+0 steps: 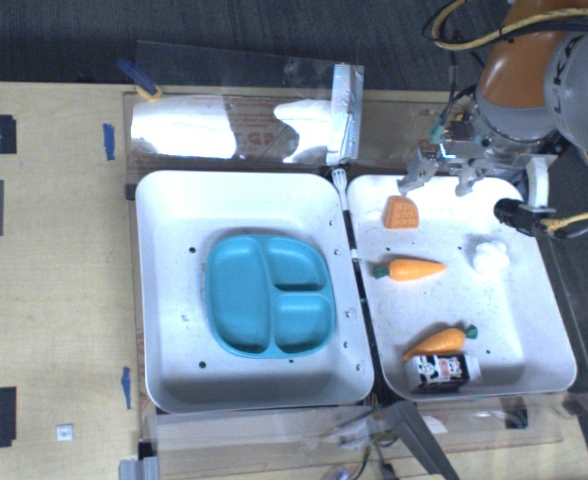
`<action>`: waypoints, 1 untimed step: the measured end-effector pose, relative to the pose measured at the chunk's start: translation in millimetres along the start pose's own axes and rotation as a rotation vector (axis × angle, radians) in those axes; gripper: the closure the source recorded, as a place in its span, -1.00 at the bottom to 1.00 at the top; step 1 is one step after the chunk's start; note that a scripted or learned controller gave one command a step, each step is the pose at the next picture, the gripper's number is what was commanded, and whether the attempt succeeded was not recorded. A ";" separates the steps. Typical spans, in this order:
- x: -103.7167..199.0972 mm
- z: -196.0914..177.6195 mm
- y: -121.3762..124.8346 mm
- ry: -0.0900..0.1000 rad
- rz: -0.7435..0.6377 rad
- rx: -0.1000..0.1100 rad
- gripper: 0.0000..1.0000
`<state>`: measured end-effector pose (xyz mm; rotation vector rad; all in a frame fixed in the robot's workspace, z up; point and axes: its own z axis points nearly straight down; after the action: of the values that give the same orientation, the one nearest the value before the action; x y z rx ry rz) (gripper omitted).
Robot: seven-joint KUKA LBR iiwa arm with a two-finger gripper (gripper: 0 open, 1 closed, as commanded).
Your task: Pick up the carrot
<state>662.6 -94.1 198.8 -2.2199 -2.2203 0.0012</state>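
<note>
1. We judge the task barely begun: the carrot (pixel 411 268) lies flat on the floor of the right bin (pixel 544 308), untouched, its green top toward the divider between the bins and its tip toward the right.

2. The gripper (pixel 442 173) hangs over the far edge of the right bin, up and to the right of the carrot and well apart from it. Its two fingers (pixel 415 178) are spread open, and we see nothing between them.

3. What is left, as we read it, is the whole pick: bring the gripper over the carrot, lower it, close on the body and lift.

4. A second carrot-like piece (pixel 438 342) lies nearer the front of the same bin, orange with a green end, tilted and touching a small black-and-white carton (pixel 440 370). We cannot tell which of the two orange pieces the task means; the middle one lies clear of other things, so we treat it as the target.

5. The right bin also holds an orange wedge (pixel 402 213) near its far-left corner, just below the fingers, and a small white lump (pixel 490 258) to the right of the carrot.

6. The left bin (pixel 164 298) holds a blue divided plate (pixel 271 293) with three compartments, lying flat near the middle; we see nothing in its compartments.

7. Both bins sit side by side on the desk (pixel 44 268), touching along their shared edge.
</note>
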 end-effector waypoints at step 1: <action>-3.6 95.2 -43.8 0.001 -0.173 0.004 -1.00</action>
<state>618.6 -97.6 103.7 -2.0171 -2.4009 0.0047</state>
